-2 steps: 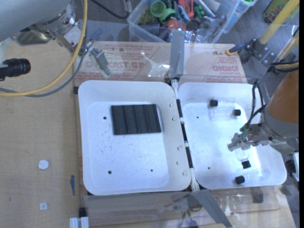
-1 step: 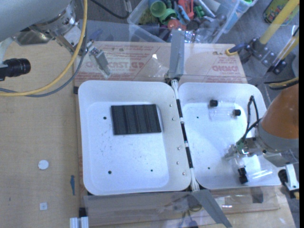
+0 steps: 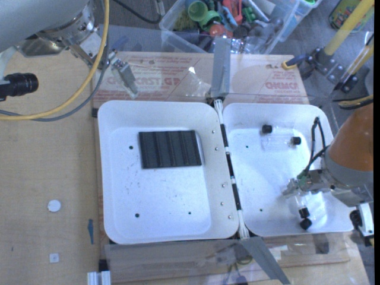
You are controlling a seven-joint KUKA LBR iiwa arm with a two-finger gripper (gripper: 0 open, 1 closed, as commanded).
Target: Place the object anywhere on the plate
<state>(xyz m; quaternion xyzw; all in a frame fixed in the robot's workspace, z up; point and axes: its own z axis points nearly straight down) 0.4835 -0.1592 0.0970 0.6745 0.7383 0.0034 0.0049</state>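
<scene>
The worktop (image 3: pixel 47 159) carries two white bins side by side. The left bin (image 3: pixel 166 206) holds the plate (image 3: pixel 170 149), a dark ribbed rectangle lying flat in its upper middle. The arm (image 3: pixel 355 147) reaches from the right over the right bin (image 3: pixel 261 177). A clear tub (image 3: pixel 178 25) of coloured toys stands beyond the bins. The claw (image 3: pixel 304 189) hangs low over the right bin's lower right part; whether it is wide or narrow I cannot tell. The object (image 3: pixel 279 140), small and clear with black ends, lies in the right bin's upper part, apart from the claw and well apart from the plate.
</scene>
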